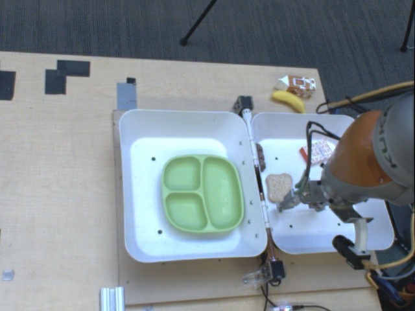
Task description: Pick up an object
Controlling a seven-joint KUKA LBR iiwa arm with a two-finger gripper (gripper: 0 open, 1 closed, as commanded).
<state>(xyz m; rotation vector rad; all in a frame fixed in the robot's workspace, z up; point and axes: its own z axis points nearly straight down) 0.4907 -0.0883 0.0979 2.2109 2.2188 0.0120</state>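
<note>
1. The gripper hangs low in the right bin; I cannot tell how it is set.
2. Just beside it lies a slice of bread, near the bin's left wall.
3. The slice looks light, soft and crumbly; taking it gently across its flat edges seems best.
4. The left bin bears a green divided plate.

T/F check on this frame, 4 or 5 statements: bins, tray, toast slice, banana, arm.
1. The green divided tray lies in the left bin. True.
2. The toast slice lies in the left bin. False: it lies in the right bin, near the divider.
3. The banana lies inside the right bin. False: it rests on the bench beyond that bin's far edge.
4. The end effector is over the right bin, beside the toast slice. True.
5. The tray has three compartments. True.
</note>
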